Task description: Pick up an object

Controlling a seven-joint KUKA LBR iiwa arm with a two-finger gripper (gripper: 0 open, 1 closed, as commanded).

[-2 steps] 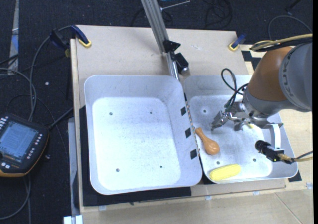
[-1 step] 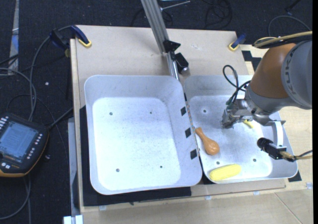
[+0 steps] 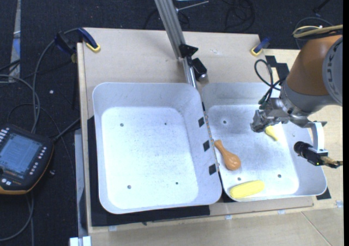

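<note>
On the tabletop [image 3: 136, 48] we see two white bins side by side, the left bin [image 3: 144, 149] and the right bin [image 3: 256, 152]. Over the right bin's far right part hangs the grey arm [image 3: 313, 84], its claw [image 3: 263, 123] just beside a small yellow piece [image 3: 271, 132]. Whether the claw grips anything, we cannot tell. An orange pear-shaped object [image 3: 229, 157] lies near the divider; a yellow oblong object [image 3: 247, 189] lies at the near rim.
</note>
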